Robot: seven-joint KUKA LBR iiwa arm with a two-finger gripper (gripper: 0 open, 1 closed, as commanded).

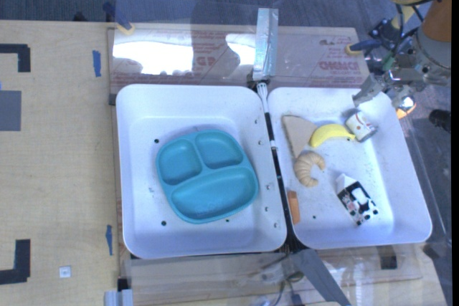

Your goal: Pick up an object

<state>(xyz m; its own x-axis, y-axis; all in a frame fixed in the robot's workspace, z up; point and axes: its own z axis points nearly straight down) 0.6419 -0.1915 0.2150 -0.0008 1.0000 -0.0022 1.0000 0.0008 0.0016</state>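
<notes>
Gripper (364, 122) low over the right bin (409, 175), near its far right corner, fingers around a small white block (362, 127) with the block seen between them. Yellow banana (330, 134) just left of that block, its tip close to it. Tan wedge (296, 131) lying beside the banana toward the bin's left wall. Croissant (309, 168) just below the wedge, nearer the middle. Orange stick (294, 206) along the left wall, toward the near edge. Black-and-white package (356, 199) in the near right part, tilted. Blue divided plate (207, 174) resting in the middle of the left bin (136, 111).
</notes>
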